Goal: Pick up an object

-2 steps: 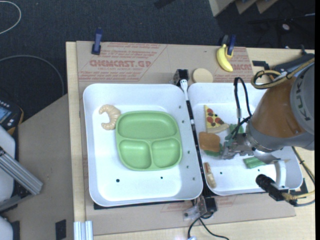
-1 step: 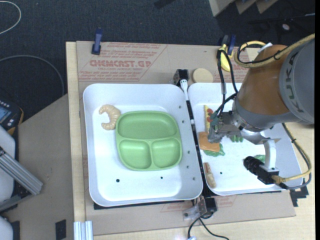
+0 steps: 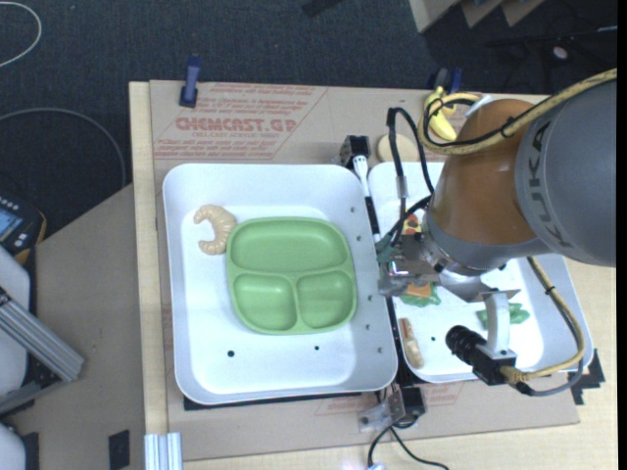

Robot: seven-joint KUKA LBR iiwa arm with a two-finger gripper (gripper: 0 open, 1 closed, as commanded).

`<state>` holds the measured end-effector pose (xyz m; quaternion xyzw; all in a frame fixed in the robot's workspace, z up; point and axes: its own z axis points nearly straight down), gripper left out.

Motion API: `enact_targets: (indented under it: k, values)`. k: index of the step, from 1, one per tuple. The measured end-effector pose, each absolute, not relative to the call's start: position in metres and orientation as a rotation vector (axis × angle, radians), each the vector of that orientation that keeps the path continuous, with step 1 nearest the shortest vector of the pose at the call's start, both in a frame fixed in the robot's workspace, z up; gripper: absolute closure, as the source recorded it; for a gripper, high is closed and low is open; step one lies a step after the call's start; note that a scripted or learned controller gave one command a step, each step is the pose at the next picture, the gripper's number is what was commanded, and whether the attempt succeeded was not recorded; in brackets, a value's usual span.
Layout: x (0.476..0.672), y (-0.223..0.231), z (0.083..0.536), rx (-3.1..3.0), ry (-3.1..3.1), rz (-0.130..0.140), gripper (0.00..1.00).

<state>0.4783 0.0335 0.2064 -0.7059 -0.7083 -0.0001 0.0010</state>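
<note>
Gripper [image 3: 404,274] low in right bin [image 3: 549,346], just above green-orange object [image 3: 421,295] (finger state: cannot tell); short descent needed.

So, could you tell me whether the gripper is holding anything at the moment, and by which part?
It cannot be told: the gripper is low in the right bin, its tip hidden.

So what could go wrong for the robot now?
1. The arm hangs low over the right bin, close to the wall between the bins, so it might bump that wall.
2. The small toys under it lie crowded together, so it might miss or nudge one away.
</note>
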Motion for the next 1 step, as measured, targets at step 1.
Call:
enact_targets:
  k: [1]
  values:
    - [0.4805, 0.0753, 0.3797, -2.22, -2.235, -0.021, 1.0]
